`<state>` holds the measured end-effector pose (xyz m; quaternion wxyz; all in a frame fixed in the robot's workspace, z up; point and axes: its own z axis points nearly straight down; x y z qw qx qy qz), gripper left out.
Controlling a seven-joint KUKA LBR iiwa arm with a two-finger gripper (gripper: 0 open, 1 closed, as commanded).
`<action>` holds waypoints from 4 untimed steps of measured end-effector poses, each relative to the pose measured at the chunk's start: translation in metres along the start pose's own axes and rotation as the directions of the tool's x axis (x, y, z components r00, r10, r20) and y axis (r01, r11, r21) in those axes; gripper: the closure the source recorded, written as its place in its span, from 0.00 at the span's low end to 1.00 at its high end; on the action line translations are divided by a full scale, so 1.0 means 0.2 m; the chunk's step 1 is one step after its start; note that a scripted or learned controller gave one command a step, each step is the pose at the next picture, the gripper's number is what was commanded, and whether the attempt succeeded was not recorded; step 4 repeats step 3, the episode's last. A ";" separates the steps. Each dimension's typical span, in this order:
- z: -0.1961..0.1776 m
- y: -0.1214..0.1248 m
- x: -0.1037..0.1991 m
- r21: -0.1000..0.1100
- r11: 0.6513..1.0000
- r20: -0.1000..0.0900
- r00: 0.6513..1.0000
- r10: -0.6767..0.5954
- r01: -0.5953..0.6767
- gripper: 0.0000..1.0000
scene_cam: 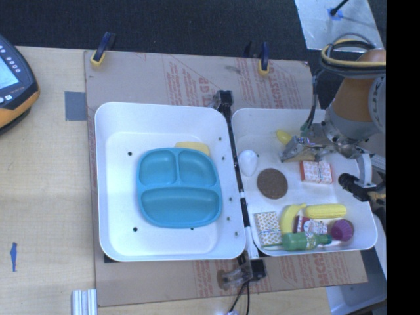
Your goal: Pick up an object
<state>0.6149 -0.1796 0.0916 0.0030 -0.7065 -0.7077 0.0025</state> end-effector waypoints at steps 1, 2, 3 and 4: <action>-0.01 0.22 0.05 -0.009 1.000 0.002 1.000 -0.004 0.004 0.00; -0.33 0.21 0.02 -0.010 1.000 0.002 1.000 -0.001 0.001 0.00; 0.02 0.12 0.29 0.002 1.000 -0.002 1.000 -0.007 0.007 0.00; 0.02 0.12 0.29 0.002 1.000 -0.002 1.000 -0.007 0.007 0.00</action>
